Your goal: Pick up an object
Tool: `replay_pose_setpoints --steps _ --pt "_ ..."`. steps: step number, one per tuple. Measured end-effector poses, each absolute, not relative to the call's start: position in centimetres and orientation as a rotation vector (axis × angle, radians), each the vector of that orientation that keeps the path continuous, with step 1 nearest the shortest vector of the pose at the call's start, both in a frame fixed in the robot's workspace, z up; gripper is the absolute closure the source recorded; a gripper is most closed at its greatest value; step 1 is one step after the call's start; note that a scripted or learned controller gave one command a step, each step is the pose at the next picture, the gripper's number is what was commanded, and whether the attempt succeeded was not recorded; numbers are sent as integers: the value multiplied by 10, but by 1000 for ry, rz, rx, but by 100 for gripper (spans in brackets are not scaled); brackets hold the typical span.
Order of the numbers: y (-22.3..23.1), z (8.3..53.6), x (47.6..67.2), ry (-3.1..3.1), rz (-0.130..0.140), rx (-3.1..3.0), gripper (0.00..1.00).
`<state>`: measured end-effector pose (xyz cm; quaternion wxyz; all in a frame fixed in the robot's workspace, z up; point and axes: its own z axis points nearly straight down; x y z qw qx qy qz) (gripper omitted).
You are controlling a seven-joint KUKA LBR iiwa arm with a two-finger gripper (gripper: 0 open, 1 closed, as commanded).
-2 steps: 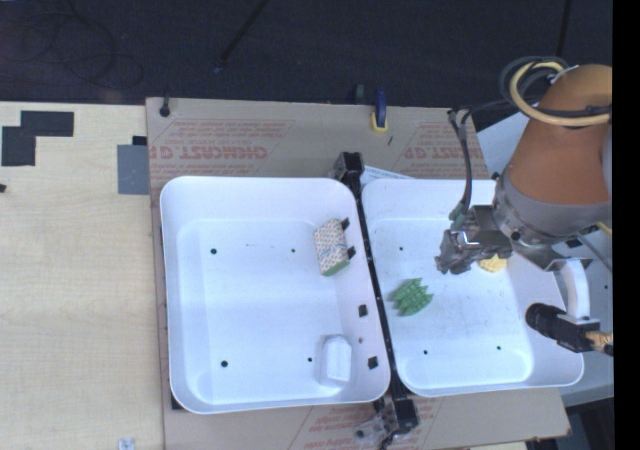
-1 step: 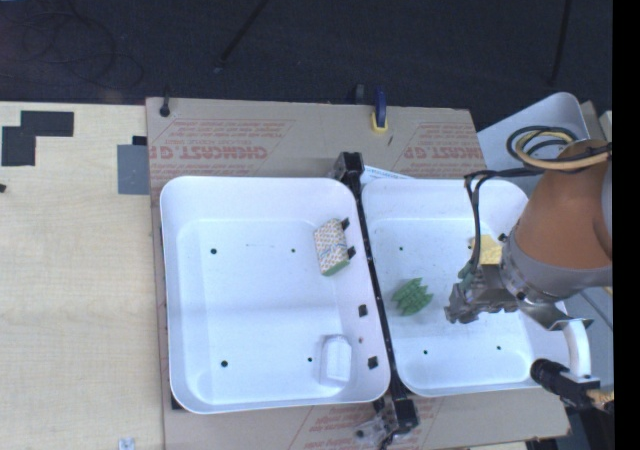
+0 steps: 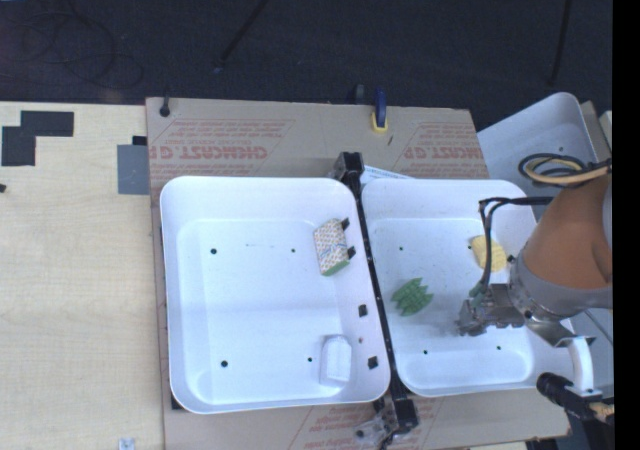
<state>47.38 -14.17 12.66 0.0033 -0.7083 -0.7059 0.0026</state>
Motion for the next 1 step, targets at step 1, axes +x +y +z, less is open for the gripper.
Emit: replay_pose_setpoints --steps 1 --pt "-116 271 517 -2236 -14 -2224 100"
